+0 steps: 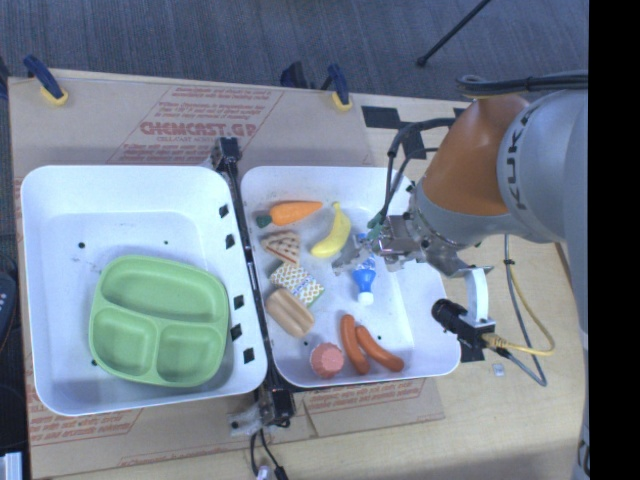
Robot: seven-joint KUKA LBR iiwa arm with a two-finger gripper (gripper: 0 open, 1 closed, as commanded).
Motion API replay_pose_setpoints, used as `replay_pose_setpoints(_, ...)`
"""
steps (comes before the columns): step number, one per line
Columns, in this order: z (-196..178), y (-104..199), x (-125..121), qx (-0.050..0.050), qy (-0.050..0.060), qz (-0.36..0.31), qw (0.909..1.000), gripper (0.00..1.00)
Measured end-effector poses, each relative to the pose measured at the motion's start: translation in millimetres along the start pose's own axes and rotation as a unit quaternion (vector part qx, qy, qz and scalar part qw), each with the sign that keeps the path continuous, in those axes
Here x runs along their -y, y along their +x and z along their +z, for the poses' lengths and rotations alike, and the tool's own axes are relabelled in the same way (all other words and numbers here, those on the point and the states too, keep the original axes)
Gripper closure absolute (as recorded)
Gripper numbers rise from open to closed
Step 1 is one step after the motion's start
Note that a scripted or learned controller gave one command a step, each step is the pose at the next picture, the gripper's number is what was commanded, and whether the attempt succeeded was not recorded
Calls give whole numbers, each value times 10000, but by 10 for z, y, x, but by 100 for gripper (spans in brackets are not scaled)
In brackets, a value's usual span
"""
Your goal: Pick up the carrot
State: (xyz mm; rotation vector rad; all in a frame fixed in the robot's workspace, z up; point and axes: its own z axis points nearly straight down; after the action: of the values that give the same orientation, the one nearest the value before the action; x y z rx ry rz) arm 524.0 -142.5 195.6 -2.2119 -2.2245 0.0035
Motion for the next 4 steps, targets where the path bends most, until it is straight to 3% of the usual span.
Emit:
replay_pose_setpoints(1,1008,346,-743,3,-34,655,9978,0)
replay_pose_setpoints(2,24,587,-1331,2,-15,1455,9894,0)
replay_pose_setpoints(3,959,447,-1346,-2,-28,1107,9939,0)
replay_pose_setpoints(4,993,471,-1065,-31,-32,2551,9669,0)
